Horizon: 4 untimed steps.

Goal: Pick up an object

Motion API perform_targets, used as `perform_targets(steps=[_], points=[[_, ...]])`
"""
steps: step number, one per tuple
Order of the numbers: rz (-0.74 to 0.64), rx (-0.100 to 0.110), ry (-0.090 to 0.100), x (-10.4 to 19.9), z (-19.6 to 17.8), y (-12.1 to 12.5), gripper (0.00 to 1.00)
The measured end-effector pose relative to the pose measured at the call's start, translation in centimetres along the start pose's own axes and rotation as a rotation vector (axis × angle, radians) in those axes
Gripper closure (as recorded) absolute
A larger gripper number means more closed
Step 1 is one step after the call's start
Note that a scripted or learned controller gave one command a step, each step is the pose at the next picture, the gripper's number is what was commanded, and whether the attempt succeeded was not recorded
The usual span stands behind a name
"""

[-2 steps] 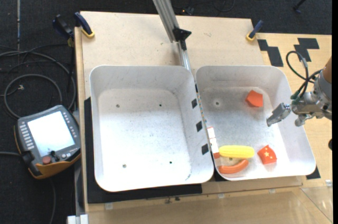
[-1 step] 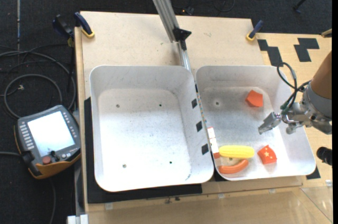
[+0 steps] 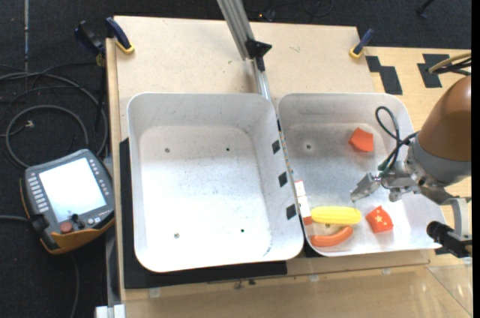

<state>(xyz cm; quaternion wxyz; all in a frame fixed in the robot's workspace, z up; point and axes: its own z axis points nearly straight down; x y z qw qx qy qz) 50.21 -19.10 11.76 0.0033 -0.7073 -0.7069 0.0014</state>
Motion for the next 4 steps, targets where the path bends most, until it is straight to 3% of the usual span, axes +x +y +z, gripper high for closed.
perform_targets(steps=[1,3,4], points=[[0.000,-0.008,-0.003,-0.1,-1.4,0.2,1.00],[-0.004,-0.013,-0.006,-0.2,-12.0,1.5,1.00],[-0.009,-0.006,0.000,5.6,-11.2,1.7,1.00]])
